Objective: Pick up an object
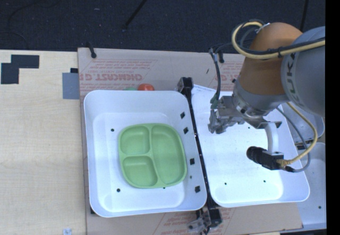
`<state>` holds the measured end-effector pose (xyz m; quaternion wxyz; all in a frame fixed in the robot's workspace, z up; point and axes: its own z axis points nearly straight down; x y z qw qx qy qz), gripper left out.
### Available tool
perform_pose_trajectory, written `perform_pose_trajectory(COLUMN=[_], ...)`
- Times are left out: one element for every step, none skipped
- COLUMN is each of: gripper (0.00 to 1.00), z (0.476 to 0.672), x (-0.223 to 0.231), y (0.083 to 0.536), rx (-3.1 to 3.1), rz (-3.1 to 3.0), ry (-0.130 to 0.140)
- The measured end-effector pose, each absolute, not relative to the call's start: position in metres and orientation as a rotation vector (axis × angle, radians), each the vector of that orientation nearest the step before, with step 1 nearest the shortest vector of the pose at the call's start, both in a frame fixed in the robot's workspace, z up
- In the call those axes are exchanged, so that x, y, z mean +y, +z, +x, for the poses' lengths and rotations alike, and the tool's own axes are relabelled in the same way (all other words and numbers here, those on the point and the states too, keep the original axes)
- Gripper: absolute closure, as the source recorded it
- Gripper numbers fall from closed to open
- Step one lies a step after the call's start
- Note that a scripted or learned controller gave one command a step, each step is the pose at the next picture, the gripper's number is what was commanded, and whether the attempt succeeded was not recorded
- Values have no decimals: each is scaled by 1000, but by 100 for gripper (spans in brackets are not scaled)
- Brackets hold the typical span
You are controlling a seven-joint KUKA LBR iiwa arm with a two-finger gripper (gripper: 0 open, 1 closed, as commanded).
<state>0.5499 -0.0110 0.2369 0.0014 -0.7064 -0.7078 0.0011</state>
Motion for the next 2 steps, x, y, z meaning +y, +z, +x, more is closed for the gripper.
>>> perform_pose_trajectory(gripper=[100, 100], z=[573, 599], x=[35, 87], y=[224, 224], rx=[-2223, -2225], rz=[-2217, -2217], ry=[3, 1])
